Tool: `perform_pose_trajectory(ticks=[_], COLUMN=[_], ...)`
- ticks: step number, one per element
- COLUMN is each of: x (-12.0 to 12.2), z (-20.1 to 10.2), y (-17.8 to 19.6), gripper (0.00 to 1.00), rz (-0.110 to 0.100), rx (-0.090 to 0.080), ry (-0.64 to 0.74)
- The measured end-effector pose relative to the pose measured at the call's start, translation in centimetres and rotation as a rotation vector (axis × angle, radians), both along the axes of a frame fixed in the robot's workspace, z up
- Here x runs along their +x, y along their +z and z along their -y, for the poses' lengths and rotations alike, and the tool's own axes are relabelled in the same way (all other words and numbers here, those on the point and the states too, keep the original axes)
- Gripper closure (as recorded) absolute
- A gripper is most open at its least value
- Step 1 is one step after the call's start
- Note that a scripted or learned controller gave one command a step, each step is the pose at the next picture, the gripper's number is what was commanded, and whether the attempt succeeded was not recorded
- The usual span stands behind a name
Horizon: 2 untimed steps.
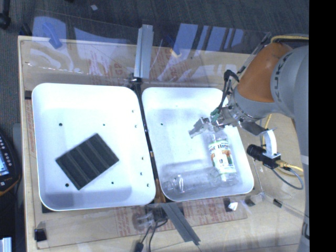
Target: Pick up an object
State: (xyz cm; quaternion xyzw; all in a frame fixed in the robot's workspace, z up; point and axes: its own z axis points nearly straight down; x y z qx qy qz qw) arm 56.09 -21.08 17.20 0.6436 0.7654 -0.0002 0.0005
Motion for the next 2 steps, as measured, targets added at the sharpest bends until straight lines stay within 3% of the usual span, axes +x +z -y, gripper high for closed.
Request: perform_pose_trajectory(ticks=[1, 2], x=[8.7, 2.5], z=[-0.7, -0.1], y=[4.1, -2.1], gripper=[0.0, 0.0], rz=[0.0, -0.004], rx=[0.0, 0.002], ry=[-0.082, -0.13])
